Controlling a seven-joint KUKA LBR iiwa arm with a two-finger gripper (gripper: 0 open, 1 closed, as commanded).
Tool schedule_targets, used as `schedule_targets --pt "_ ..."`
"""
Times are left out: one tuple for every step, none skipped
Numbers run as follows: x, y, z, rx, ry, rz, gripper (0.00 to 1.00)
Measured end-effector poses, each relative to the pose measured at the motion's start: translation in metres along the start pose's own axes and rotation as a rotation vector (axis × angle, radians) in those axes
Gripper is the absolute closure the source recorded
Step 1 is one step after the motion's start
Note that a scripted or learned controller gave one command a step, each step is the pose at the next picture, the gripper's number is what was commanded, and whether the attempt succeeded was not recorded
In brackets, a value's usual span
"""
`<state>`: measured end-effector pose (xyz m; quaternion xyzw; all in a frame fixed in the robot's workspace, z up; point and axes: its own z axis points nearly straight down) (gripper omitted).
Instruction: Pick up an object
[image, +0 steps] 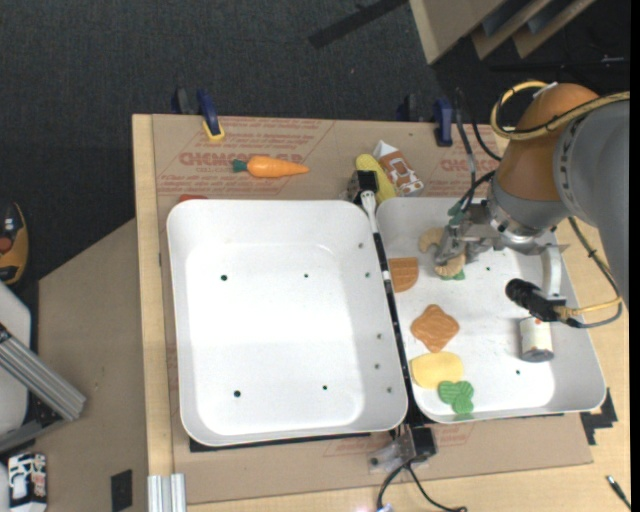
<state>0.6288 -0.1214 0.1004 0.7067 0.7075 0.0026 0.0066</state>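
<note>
My gripper (450, 255) sat low over a tan piece (432, 241) in the right bin (570, 385); I couldn't tell its state, so a glancing miss looked likely.

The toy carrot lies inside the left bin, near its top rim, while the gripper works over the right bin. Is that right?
Not quite. In the camera view the toy carrot lies on the cardboard outside the left bin, beyond its top rim. The rest holds: the gripper is over the right bin.
</note>
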Motion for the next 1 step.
schedule_targets --pt "0.0587 0.0428 -0.091 0.0 0.006 -0.006 1.0"
